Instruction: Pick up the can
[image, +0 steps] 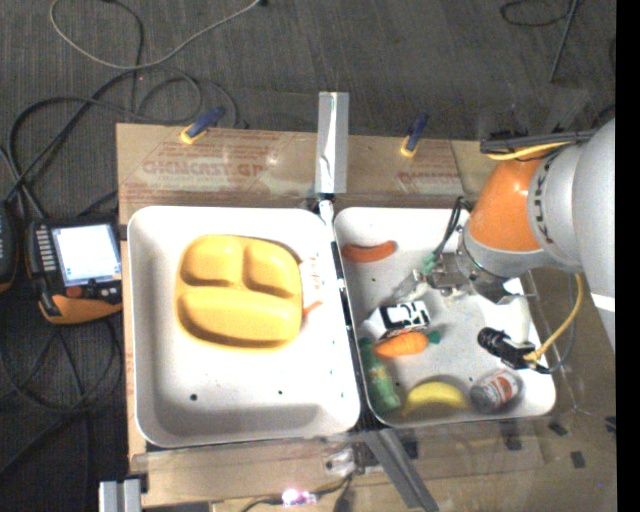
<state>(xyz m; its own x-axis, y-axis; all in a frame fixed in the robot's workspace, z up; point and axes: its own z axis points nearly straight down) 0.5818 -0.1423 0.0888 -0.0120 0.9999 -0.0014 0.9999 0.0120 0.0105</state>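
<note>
The can (495, 391) lies on its side in the right bin's (450, 222) near right corner, just right of the banana (436, 396). The hand (432, 272) hovers well apart, beyond the toy car (405, 316); its opening cannot be told.

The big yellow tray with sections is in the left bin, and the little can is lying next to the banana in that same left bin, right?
Not quite. The camera view shows the yellow sectioned plastic tray in the left white bin, but the small silver can lies beside the yellow banana in the right white bin.
</note>
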